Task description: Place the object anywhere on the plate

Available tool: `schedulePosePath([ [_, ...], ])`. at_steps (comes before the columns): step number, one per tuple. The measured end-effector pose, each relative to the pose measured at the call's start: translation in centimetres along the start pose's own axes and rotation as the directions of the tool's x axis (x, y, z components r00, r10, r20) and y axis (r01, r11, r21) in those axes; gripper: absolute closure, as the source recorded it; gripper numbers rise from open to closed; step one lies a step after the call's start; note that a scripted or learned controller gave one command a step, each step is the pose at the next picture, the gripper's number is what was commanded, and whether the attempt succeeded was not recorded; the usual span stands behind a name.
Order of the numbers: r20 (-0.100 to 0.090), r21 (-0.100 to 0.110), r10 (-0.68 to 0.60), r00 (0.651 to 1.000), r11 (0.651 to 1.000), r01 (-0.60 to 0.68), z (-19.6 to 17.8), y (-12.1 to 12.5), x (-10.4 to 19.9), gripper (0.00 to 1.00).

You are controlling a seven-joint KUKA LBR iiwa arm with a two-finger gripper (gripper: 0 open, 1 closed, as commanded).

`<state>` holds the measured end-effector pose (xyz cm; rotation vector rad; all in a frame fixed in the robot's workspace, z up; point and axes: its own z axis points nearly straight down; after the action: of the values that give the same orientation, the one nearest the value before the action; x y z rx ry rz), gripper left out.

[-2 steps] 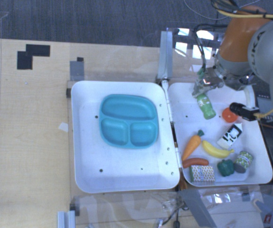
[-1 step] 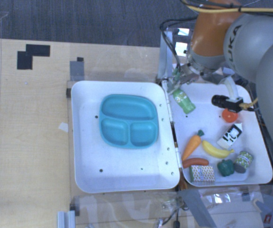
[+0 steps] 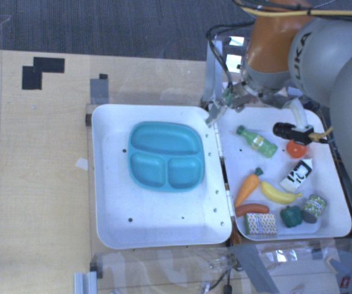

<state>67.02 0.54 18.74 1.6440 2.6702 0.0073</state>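
At the front of the right bin [image 3: 342, 224] a patterned box [image 3: 261, 223], a dark green vegetable [image 3: 291, 216] and a small can [image 3: 314, 206] crowd the near wall. A sausage [image 3: 252, 209] touches the box.

Just behind lie a banana [image 3: 279, 193] and a carrot [image 3: 247, 188]. Farther back are a white carton [image 3: 296, 173], a red tomato [image 3: 295, 149] and a green bottle [image 3: 256, 141].

These look like the supply, so the object to place is probably one of them, and none is on the plate yet. The blue divided plate [image 3: 166, 155] lies flat in the middle of the left bin [image 3: 105, 225], compartments up and ready to receive.

Farthest back, the gripper [image 3: 212, 115] hangs over the rims where the two bins meet. No object shows in it, and I cannot tell whether it is open or closed.
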Motion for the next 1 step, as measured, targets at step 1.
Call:
schedulePosePath([
  [1,-0.002,0.001,-0.099,0.995,0.995,0.099,0.06,-4.50,9.67,0.00],
])
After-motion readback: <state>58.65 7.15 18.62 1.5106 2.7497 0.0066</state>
